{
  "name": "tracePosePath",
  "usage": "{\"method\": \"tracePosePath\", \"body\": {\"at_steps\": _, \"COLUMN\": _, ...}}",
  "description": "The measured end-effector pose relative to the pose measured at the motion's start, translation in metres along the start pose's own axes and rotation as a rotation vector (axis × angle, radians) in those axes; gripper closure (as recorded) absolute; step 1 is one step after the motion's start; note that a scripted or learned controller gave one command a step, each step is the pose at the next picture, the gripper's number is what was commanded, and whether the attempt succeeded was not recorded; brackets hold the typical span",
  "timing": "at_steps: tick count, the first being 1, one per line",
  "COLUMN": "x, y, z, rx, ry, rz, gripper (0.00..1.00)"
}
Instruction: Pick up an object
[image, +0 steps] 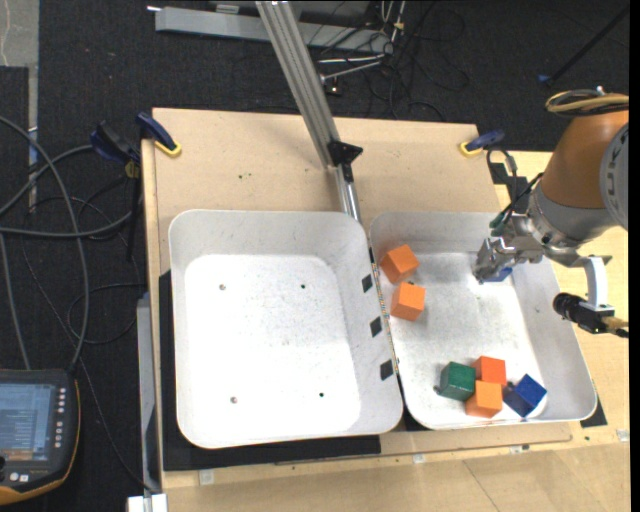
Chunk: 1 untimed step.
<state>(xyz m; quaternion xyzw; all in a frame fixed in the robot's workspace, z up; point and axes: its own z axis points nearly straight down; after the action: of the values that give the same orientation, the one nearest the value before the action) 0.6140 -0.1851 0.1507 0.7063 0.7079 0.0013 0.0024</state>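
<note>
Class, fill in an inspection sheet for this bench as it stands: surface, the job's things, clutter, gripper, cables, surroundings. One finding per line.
Surface: tan bench bearing the left bin and the right bin, side by side.
Job's things: all in the right bin. Two orange blocks near its left wall, upper one, lower one. Near its front edge a green block, two more orange blocks and a blue block, clustered.
Clutter: nothing seen.
Gripper: gripper over the right bin's far right part; fingers unclear.
Cables: black cables on the floor, left.
Surroundings: handheld controller at lower left; blue clamps at the bench's back corners.
</note>
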Motion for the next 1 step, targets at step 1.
{"method": "tracePosePath", "body": {"at_steps": 1, "x": -0.0063, "y": -0.0042, "z": -0.0599, "rx": -0.003, "ry": -0.002, "rz": 0.003, "gripper": 1.00}}
